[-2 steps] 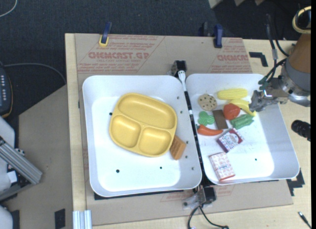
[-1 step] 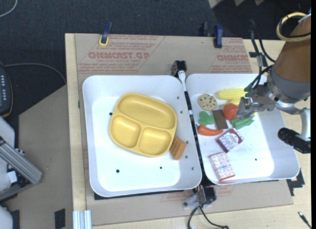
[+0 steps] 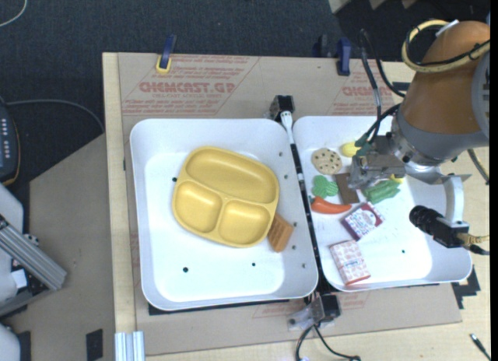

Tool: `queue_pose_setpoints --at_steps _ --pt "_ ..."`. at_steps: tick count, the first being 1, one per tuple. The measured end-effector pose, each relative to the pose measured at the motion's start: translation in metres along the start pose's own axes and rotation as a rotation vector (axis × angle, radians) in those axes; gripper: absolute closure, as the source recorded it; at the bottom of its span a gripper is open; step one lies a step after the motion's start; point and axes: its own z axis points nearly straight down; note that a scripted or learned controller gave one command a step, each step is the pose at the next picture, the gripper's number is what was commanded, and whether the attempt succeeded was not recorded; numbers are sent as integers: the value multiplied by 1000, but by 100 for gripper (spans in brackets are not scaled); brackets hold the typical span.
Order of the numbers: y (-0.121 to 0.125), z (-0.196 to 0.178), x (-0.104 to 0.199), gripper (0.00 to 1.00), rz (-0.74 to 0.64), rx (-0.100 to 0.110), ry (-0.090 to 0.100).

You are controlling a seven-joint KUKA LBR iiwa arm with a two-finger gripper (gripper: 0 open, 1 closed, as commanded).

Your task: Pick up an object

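Nearest the camera: one pink-and-white packet (image 3: 349, 261), lying flat in the right bin (image 3: 436, 270), below the hand (image 3: 372, 174) and well apart from it. Just above that packet, and just below the hand: one dark red packet (image 3: 361, 220).

Hand state: cannot tell. Positioned low over a cluster of small items in the right bin; nothing seen gripped.

Candidate pick objects, counted relative to the hand:
- One orange-red carrot-like piece (image 3: 331, 206), below and to its left.
- Two green pieces: one (image 3: 325, 187) just left, one (image 3: 384, 191) just right and partly under the wrist.
- One cookie (image 3: 326, 160), up and to the left.
- One yellow piece (image 3: 349, 148), just above, partly hidden.

Further left, in the left bin (image 3: 156, 219): one yellow divided plate (image 3: 226, 196) and one brown wedge (image 3: 280, 233) touching its edge.

Likely faults:
- Crowding: items near or touching, so closing risks nudging a neighbour, or pinching two at once.
- Flat packets: little height to grip; slip probable.
- Rounded pieces: may roll out on closure.
- Descent on top of an item rather than astride it: empty lift.
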Motion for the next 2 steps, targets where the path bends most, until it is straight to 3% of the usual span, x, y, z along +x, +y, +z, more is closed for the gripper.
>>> queue_pose_setpoints --at_steps 2 --pt "-35 4 100 100 1 2 -1"
